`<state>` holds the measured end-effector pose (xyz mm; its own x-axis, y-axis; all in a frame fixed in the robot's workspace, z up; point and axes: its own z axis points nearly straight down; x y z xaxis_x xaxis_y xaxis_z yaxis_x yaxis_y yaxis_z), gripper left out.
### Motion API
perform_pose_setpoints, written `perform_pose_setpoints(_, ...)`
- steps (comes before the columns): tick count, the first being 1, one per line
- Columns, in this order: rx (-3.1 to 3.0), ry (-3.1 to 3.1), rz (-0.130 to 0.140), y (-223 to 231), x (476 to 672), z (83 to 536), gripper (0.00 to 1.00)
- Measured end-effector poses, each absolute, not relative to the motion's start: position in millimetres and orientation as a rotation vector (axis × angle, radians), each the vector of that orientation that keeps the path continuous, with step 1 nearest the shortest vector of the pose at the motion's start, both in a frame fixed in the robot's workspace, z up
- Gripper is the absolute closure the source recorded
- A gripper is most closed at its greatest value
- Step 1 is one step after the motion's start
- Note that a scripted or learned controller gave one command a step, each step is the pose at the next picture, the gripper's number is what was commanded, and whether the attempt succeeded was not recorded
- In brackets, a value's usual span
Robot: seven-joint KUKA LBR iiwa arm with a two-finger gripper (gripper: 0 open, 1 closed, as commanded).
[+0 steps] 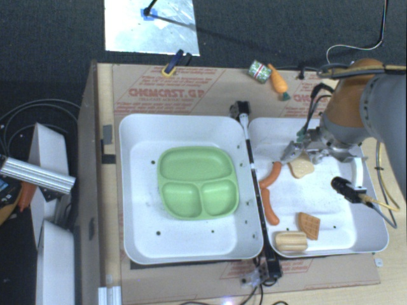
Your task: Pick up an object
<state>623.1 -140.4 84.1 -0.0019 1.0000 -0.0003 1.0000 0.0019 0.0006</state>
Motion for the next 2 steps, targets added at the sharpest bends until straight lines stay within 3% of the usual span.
perform_pose_setpoints(1, 2.215, 2.223, 0.003, -159.4, 669.4, 85.3, 0.00)
perform_pose_setpoints(2, 2.218, 2.223, 0.002, -128.3, 622.5, 84.5, 0.00)
